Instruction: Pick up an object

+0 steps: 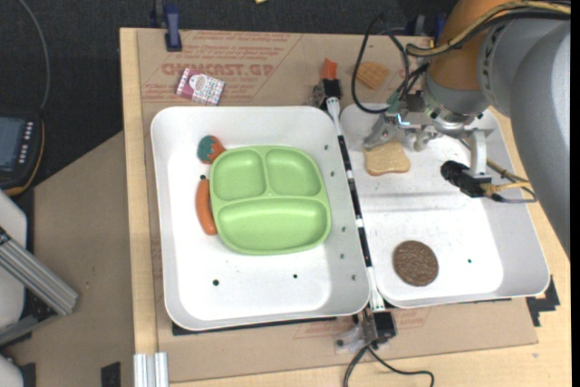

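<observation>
My gripper hangs over the far left part of the right bin, under the grey arm with its orange band. A tan toast-shaped piece lies flat on the bin floor directly below and in front of the gripper, very close to it; whether they touch I cannot tell. A round brown patty rests near the front of the same bin, well apart from the gripper.
The left bin bears a green divided plate, an orange sausage-like piece along its left side and a small teal and red object. A black part with cables hangs right of the toast.
</observation>
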You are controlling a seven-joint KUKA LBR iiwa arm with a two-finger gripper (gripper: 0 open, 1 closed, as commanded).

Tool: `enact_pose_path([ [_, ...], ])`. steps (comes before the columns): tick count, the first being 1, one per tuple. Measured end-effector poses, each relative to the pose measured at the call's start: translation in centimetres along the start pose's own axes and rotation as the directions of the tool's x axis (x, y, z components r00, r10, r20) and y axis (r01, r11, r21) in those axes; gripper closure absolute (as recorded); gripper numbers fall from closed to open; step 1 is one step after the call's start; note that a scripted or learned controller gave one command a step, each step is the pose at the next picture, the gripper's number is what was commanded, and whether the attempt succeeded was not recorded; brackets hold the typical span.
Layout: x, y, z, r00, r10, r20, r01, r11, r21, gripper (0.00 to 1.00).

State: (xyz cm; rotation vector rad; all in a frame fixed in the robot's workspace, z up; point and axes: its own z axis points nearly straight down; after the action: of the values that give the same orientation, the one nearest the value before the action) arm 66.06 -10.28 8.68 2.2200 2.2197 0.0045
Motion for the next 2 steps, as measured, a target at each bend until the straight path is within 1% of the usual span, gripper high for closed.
enact_pose_path([
  [1,0.1,-1.7,0.0,1.000,0.001,0.001,-0.001,1.000,-0.001,0.00],
  [2,0.1,-1.6,-1.2,1.000,0.001,0.003,-0.001,1.000,-0.005,1.00],
])
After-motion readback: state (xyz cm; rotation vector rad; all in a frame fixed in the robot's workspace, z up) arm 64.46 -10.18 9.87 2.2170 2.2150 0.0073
